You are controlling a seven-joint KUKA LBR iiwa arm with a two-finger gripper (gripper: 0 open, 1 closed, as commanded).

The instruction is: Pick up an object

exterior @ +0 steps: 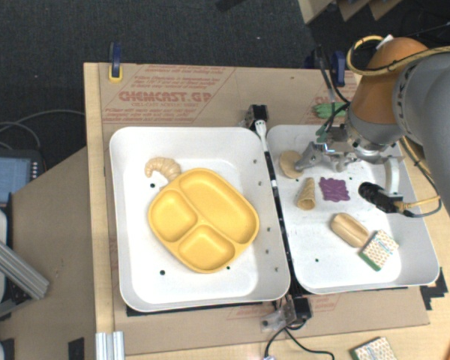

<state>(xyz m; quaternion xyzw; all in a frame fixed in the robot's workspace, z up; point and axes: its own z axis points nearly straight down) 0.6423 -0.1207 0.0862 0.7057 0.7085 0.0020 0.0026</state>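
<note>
Closest to the lens, a small patterned block (379, 250) lies at a tilt near the front right corner of the right bin (330, 265), just beside a tan bun-shaped piece (349, 229) that sits slightly farther back. Behind the bun, a purple cluster (334, 190) rests near the middle of that bin, with a pale cone (307, 193) just to its left, lying with its narrow end pointing away from the viewer. A round tan disc (289, 163) lies farther back, close to the bin's left wall. The claw (324, 154) hangs over the far part of the right bin, above the space between the disc and the purple cluster, at the end of the grey arm (427, 88) with its orange band; from this angle one cannot tell whether it is released or clenched. In the left bin (127, 223), a yellow divided plate (202, 220) takes up the middle, and a curled tan pastry piece (162, 168) touches its far left rim. Both bins sit side by side on the brown worktop (180, 96), which carries red printing.
</note>
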